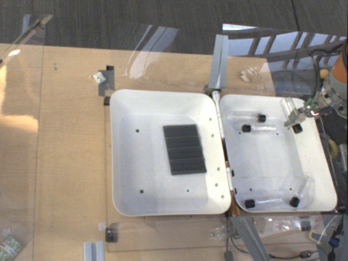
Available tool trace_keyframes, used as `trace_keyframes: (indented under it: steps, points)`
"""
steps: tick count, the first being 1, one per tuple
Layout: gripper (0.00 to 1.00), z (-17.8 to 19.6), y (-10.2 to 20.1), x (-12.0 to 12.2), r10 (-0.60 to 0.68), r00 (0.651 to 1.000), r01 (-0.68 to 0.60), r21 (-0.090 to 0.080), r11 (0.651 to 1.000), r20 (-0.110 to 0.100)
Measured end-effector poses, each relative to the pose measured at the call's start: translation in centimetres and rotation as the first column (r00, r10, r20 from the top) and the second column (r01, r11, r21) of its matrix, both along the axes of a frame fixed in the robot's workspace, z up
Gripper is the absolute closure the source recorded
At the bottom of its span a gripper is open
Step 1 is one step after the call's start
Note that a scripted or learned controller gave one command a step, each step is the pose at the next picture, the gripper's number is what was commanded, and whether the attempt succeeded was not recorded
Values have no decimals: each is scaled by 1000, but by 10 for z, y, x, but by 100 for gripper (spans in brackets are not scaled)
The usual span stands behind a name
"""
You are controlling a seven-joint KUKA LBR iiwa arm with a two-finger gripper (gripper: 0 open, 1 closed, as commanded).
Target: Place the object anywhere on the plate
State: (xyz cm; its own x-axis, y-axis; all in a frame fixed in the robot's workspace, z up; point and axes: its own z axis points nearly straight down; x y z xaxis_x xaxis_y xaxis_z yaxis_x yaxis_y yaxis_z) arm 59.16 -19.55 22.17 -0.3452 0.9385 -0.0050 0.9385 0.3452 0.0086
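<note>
The dark ribbed slab (185, 149) lies flat mid-floor in the left bin (122, 200); it looks stiff, light and thin, so I'd pinch across its narrow edges; the pincer (297, 120) hovers over the right bin (325, 200), its spread untellable.

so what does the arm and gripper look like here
At the right edge, the arm shows a grey wrist with an orange band above it. The gripper is slim, pale metallic, with dark tips; small red and green spots sit near its base.
</note>
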Motion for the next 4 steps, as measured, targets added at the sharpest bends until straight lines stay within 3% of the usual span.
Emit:
trace_keyframes:
  steps: [1,2,3,4]
  points:
    - [100,-7,61,18,-289,957,289,4,957,-3]
    - [100,-80,107,41,-609,793,609,2,793,-10]
    - [100,-30,186,78,-745,667,745,3,667,-8]
    - [100,-5,252,78,-351,937,351,4,937,-6]
